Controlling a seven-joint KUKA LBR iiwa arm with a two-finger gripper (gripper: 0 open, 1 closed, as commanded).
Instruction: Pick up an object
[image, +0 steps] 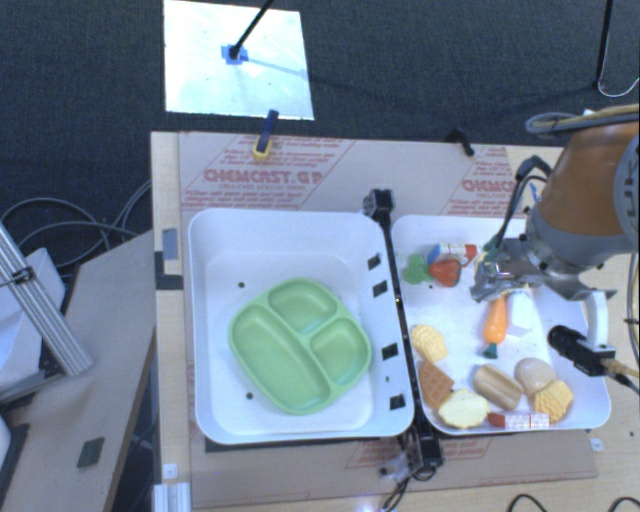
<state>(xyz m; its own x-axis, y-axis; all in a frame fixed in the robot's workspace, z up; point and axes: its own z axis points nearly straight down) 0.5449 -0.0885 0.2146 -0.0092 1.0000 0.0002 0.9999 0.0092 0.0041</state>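
The right bin (588, 405) holds several toy foods. An orange carrot (495, 321) with a green tip lies near its middle, next to a white piece (520, 314). My gripper (493, 279) hangs just above the carrot's upper end, below the grey wrist and orange band (595, 175). Nothing is visibly held in it. To its left lie a red piece (446, 272), a green piece (416, 268) and a small white, red and blue item (456, 250).
A green divided plate (300, 345) lies in the left bin (210, 300). Along the right bin's front sit a yellow corn piece (429, 342), a brown cracker (435, 382), a pale slice (463, 408), a bread roll (497, 386), a beige egg shape (534, 374) and a yellow ridged piece (553, 400).
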